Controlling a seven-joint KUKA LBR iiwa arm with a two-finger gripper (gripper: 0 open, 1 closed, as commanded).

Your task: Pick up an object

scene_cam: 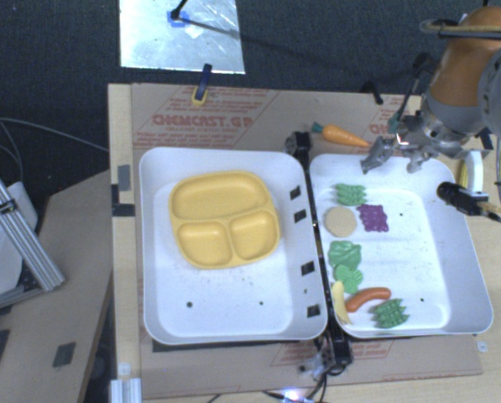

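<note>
At the far edge of the right bin: the gripper hangs over the bin's far rim, its two fingers spread apart with nothing between them.
Arm: the grey arm with its orange band comes in from the right, above the far right corner of the right bin.
Right bin: the white bin holds all the small toy foods, gathered along its left half.
Far green piece: a leafy green piece lies nearest the gripper, just near of it and a little left.
Purple piece: a purple cluster sits just right of a tan round disc, the two close together.
Middle green piece: a larger green piece lies near of the disc, by the bin's left wall.
Near group: an orange-red sausage lies slantwise, with a yellow banana-like piece at its left end and a small green leafy piece just right and near of it.
Carrot: an orange carrot with a green top lies outside the bins on the cardboard, just beyond the right bin's far rim and left of the gripper.
Left bin: the white bin carries a yellow divided tray in its far half.
Cardboard: a printed brown sheet lies under both bins.
Beyond the bench: a shiny metal plate lies on the dark floor, far left.
</note>
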